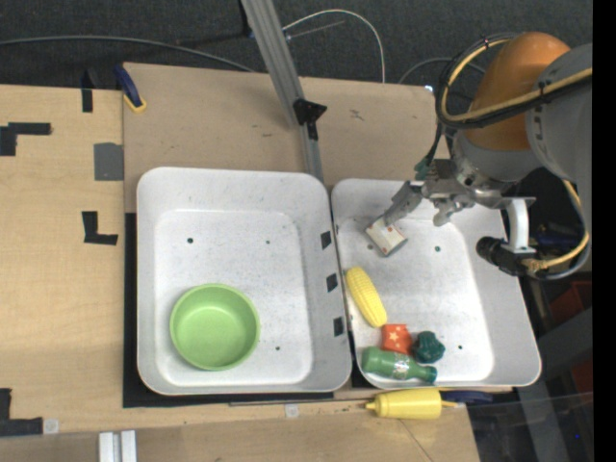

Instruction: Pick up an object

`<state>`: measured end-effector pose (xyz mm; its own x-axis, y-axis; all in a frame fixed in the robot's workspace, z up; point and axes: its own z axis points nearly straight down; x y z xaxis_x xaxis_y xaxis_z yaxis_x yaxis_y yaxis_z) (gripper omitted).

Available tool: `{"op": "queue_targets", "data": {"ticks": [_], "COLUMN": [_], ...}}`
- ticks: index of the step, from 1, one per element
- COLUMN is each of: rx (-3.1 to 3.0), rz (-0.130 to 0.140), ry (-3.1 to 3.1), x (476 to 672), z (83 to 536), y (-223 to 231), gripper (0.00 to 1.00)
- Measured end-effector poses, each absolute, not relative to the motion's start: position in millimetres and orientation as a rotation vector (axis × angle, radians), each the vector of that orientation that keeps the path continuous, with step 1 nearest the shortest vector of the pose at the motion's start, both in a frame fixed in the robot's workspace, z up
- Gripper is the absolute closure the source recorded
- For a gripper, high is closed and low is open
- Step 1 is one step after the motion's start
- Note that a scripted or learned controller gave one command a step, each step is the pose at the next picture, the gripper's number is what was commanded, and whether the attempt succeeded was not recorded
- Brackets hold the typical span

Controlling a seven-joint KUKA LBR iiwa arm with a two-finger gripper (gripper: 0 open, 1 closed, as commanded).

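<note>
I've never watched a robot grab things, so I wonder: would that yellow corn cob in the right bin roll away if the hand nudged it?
Probably, somewhat. The yellow toy corn cob is rounded and long, so a sideways nudge may roll it. It looks like smooth plastic, so likely light, stiff and a bit slippery. It lies near the right white bin's left wall, which may stop it.

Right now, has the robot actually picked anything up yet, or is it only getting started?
Nothing looks picked up yet. The gripper hangs low in the right bin, with no toy between its fingers. The toy corn cob, red piece, dark green piece and green bottle lie in that bin. The whole grasp and lift remain.
</note>
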<state>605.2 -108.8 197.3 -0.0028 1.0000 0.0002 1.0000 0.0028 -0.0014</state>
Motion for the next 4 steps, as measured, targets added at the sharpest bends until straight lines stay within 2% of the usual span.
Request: {"op": "queue_targets", "data": {"ticks": [1,2,3,4], "rx": [-2.218,-2.217,-2.219,-2.216], "rz": [0.001,0.008,0.005,0.003], "ry": [-2.223,-2.220,-2.223,-2.223], "x": [605.2,594.8,593.9,594.4], "z": [197,142,88,100], "y": [-109,-113,-112,-111], "gripper": [0.00,0.00,0.00,1.00]}}
